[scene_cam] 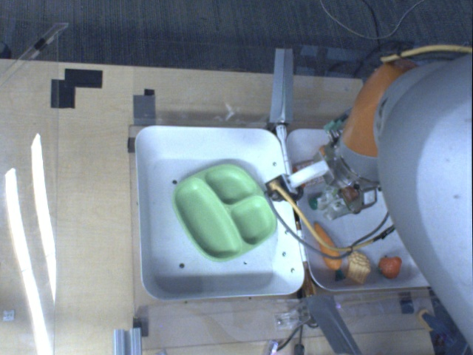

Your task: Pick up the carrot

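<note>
Grey arm (421, 146), orange-banded, is seen over the right shallow white bin (303, 145). Left shallow white bin (159, 198) is occupied by a green three-compartment plastic tray (224, 210). Two-finger gripper (332, 198): state cannot be told. Orange tapered carrot (326, 244) is located in the right bin, near the front.

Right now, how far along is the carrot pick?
Nothing looks done yet: the carrot lies in the right bin, beside a tan block and a red fruit. In hand: the gripper sits over that bin, just above the carrot. Left: grasp and lift.
</note>
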{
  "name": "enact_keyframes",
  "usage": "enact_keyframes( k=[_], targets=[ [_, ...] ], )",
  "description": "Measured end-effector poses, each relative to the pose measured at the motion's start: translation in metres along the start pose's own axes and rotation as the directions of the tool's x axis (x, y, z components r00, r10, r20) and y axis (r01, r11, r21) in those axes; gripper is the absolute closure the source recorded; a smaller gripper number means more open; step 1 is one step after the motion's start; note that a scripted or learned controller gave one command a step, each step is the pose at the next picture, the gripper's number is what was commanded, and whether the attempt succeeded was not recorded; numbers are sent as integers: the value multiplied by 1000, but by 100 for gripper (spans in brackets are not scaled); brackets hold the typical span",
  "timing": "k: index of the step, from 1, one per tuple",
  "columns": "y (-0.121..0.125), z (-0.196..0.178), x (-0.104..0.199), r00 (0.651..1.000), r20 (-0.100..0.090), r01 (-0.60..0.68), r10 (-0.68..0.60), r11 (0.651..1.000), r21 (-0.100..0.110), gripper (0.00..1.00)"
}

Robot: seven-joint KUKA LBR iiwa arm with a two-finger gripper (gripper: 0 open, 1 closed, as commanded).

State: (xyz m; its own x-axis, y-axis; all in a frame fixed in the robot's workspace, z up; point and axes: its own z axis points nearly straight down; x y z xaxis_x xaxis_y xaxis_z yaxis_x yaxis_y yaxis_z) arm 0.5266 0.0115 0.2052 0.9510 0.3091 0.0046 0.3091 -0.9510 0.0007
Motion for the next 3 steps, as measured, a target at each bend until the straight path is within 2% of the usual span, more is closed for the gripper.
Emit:
enact_keyframes(
  k=[1, 2, 3],
  targets=[
    [-1, -11, 2, 1000, -2, 11, -11, 1000, -1, 100],
    [-16, 11, -36, 995, 5, -101, 101, 995, 1, 100],
    [-16, 1, -35, 996, 2, -93, 93, 996, 1, 100]
  ],
)
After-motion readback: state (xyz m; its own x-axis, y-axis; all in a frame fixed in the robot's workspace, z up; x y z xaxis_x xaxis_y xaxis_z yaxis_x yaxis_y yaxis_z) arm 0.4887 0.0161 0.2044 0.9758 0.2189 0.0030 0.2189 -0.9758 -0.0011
